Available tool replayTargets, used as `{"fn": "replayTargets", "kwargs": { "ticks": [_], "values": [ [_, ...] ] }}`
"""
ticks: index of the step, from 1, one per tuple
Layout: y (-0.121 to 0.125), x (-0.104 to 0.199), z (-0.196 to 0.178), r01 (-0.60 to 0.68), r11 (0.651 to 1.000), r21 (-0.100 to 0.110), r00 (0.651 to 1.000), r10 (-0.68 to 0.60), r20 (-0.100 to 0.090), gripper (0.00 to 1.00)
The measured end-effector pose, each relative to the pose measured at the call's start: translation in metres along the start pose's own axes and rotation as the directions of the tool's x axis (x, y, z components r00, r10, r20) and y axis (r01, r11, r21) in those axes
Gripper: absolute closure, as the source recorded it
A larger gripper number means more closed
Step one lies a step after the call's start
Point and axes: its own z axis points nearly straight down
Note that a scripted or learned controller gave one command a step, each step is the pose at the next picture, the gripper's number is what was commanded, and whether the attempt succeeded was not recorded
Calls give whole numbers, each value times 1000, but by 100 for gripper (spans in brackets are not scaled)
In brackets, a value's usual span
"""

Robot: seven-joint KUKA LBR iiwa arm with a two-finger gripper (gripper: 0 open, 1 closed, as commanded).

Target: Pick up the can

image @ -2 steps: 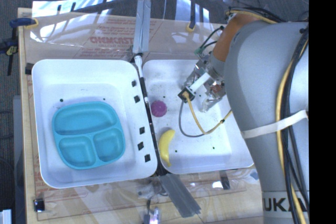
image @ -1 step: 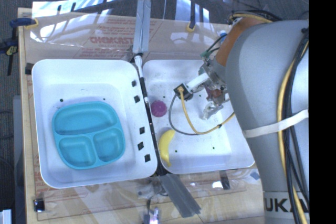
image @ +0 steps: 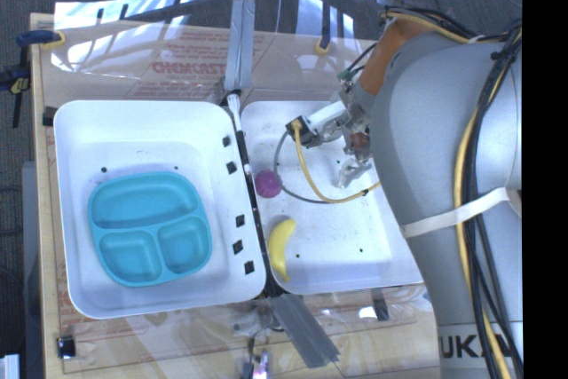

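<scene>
My gripper hangs low over the right part of the right bin, under the grey arm with its orange band. A small reddish-brown patch shows just behind the gripper, close against the wrist; it may be the can, but most of it is hidden by the arm. I cannot tell whether anything sits in the gripper. A yellow cable loops from the wrist across the bin floor.
A purple round fruit and a yellow banana lie by the right bin's left wall. The left bin holds a blue divided tray. The arm's bulk covers the right bin's right side.
</scene>
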Motion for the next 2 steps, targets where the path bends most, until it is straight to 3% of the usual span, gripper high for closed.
{"fn": "replayTargets", "kwargs": {
  "ticks": [1, 2],
  "values": [
    [-4, 1, -5, 13, 1000, 6, 1000, -14, 9, 100],
    [-92, -50, 0, 69, 998, -1, 998, -69, 3, 100]
  ]
}}
